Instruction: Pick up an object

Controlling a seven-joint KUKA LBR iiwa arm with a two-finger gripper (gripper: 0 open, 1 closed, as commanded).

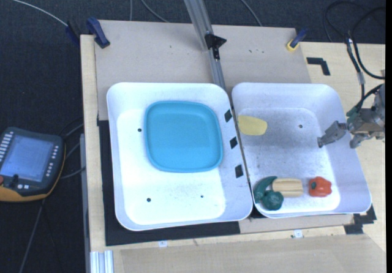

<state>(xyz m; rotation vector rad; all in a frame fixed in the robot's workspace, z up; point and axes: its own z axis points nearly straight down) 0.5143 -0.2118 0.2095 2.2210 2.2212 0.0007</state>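
At the near edge of the right bin point(343, 106) lie three small things in a row: a green toy point(268, 193), a tan block point(288, 187) and a red pepper point(319, 186). The gripper point(334, 134) hangs above the pepper, farther back, by the bin's right wall. It holds nothing; whether it is wide or closed is not clear. A yellow piece point(252, 125) sits far left of it. The left bin point(122, 143) holds a blue plate point(183, 136).

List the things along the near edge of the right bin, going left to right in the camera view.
Green vegetable → tan block → red pepper.
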